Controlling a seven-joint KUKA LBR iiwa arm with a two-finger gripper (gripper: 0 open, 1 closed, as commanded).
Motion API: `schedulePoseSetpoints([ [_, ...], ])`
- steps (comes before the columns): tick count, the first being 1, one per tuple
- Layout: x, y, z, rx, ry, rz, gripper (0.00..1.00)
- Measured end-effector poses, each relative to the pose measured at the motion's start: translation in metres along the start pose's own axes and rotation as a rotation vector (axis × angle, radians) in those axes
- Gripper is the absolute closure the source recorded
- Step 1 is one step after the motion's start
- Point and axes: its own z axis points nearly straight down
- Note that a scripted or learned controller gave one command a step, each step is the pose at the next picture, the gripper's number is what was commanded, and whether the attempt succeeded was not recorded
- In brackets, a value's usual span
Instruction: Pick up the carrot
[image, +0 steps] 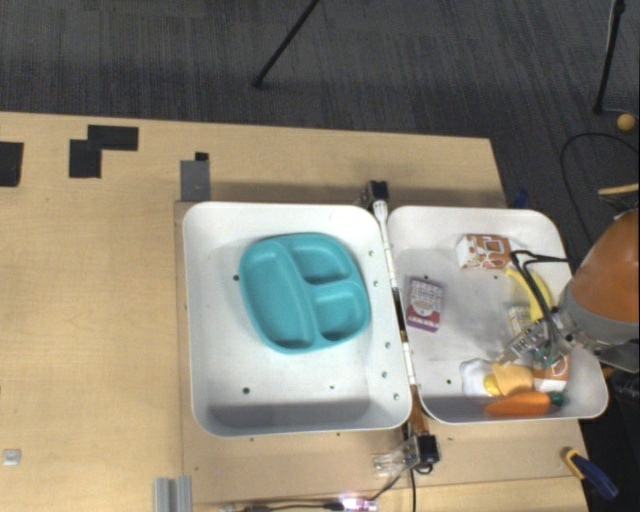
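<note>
On the tan bench, two shallow white bins sit side by side: the left bin carries a teal divided plate, and the right bin holds a scatter of small goods. The grey arm with its orange band reaches in from the right, low over the right bin's near right corner. Its gripper hangs just above the cluster there; from where I stand I cannot tell how it is set. A purple-and-white packet lies near the bin's left wall, and a small printed box rests toward the far side, with a yellow banana-like piece beside the arm. The carrot lies against the near wall, just below a pale yellow item, close under the gripper.
</note>
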Motion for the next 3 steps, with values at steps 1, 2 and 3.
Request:
schedulePoseSetpoints([
  [1, 0.012, 0.008, 0.001, -0.002, 0.033, -0.014, 0.0],
  [2, 0.092, 0.071, -0.1, -0.005, 0.004, -0.196, 0.0],
  [3, 0.13, 0.098, -0.097, -0.001, 0.008, -0.549, 0.0],
])
